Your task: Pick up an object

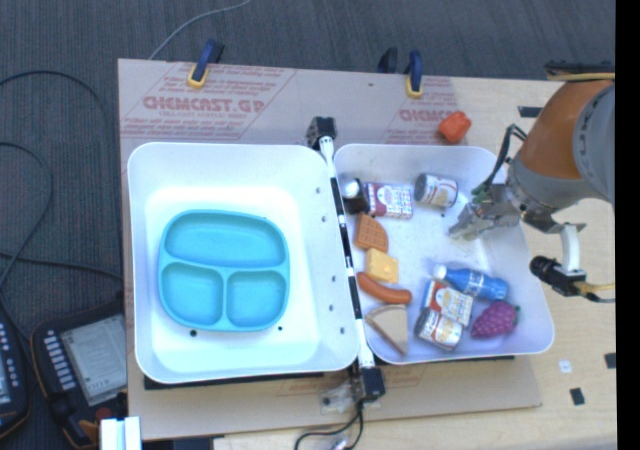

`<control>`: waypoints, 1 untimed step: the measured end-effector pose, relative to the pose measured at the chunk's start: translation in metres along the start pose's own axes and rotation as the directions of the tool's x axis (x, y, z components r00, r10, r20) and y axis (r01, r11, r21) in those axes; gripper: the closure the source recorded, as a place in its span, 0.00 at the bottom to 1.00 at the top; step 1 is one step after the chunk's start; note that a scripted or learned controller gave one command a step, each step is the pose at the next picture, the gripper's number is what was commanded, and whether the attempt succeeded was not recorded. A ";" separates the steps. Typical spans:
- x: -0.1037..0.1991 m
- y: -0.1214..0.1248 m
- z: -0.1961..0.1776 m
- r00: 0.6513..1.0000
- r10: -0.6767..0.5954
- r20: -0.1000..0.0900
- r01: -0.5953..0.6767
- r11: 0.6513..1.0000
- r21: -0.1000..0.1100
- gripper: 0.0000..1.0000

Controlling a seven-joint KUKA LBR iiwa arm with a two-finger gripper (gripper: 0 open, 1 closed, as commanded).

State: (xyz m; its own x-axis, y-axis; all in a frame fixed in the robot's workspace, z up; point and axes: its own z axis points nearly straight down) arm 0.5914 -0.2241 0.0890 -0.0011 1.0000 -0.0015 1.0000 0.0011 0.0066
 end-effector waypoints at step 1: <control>0.064 0.058 0.003 1.000 0.002 0.001 -0.002 0.999 0.033 1.00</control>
